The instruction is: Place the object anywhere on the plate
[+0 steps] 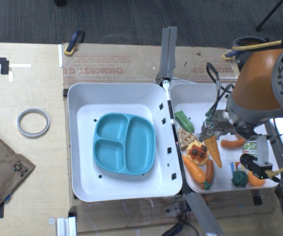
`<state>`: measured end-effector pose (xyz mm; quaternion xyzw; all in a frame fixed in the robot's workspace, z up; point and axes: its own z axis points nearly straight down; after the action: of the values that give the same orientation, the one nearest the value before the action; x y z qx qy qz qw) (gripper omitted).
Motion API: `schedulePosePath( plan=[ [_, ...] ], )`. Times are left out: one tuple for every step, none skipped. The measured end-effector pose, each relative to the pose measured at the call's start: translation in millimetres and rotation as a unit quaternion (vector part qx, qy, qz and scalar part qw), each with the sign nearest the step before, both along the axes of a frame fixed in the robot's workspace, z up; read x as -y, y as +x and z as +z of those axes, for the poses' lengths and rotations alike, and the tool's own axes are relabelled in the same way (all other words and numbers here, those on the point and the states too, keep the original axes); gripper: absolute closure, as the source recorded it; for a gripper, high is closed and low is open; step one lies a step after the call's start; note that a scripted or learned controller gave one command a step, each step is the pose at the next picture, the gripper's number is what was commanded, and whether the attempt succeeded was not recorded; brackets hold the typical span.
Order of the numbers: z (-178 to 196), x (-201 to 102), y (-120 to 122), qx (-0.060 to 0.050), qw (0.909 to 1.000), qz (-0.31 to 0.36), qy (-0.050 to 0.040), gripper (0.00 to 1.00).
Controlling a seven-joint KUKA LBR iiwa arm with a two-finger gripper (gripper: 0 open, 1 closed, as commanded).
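Observation:
A blue plate (126, 143) with three compartments lies in the middle of the left bin (82, 132), with nothing on it. The right bin (200, 95) holds several toy foods: a green vegetable (184, 120), a waffle (185, 137), a berry tart (197, 153), an orange cone-shaped carrot (213, 151), a second carrot (194, 169) and a red sausage (210, 169). My gripper (207, 130) hangs low over the left part of the right bin, just above the cone-shaped carrot's wide end and beside the waffle. Whether it touches the carrot is hidden.
Further right in the same bin lie an orange sausage (232, 143), a green broccoli piece (239, 179), an orange item (256, 179) and a small white-and-green item (250, 146). The bins' shared wall (170, 132) separates gripper and plate. A tape ring (33, 122) sits on the bench at the left.

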<state>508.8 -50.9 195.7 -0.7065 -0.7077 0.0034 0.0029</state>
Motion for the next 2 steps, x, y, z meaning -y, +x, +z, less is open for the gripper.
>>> schedulePosePath(
  plan=[
    [-8.1,-50.5,-7.7,0.000,0.9990,0.044,0.0001,1.00],
    [-9.3,-148.2,34.5,0.000,0.9991,0.041,-0.0012,1.00]
  ],
)
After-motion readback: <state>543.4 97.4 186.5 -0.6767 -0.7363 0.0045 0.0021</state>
